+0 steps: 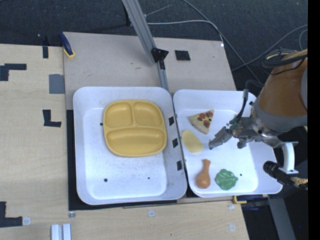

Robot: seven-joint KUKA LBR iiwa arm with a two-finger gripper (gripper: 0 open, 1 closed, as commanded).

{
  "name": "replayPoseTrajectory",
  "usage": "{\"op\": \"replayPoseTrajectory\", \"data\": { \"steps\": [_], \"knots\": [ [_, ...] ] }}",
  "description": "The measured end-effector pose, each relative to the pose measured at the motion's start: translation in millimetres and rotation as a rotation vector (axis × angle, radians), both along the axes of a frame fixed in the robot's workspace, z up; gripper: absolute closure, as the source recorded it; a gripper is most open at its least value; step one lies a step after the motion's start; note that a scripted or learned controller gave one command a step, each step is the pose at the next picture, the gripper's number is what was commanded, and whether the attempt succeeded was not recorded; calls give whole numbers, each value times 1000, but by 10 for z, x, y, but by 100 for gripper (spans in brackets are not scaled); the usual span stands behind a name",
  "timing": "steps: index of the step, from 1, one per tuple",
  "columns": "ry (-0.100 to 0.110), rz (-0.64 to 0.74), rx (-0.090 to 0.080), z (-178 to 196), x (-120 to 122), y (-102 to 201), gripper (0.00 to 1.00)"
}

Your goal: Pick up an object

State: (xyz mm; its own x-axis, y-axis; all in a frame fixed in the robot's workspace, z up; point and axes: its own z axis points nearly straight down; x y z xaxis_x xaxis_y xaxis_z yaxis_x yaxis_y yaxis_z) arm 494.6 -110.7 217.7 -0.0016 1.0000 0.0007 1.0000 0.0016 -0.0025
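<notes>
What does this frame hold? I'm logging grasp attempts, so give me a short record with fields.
left bin: yellow divided plate
right bin: pizza slice, pale yellow piece, orange drumstick, green leafy piece
arm: reaches in from the right over the right bin
pincer: above the bin floor, right of the pale yellow piece
held: nothing visible between its tips

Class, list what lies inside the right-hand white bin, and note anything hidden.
Inside the right bin: pizza slice, pale yellow piece, orange drumstick, green lump. The gripper hangs over it; the arm covers the bin's right side.
</notes>
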Motion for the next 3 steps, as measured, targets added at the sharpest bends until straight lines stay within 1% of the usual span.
{"op": "replayPoseTrajectory", "data": {
  "steps": [1, 2, 3],
  "knots": [
    [5, -2, 0, -625, -61, -30, 0],
    [6, -2, 1, -1222, -13, -80, 0],
    [-3, -2, -2, -1317, -9, -82, 0]
  ]
}}
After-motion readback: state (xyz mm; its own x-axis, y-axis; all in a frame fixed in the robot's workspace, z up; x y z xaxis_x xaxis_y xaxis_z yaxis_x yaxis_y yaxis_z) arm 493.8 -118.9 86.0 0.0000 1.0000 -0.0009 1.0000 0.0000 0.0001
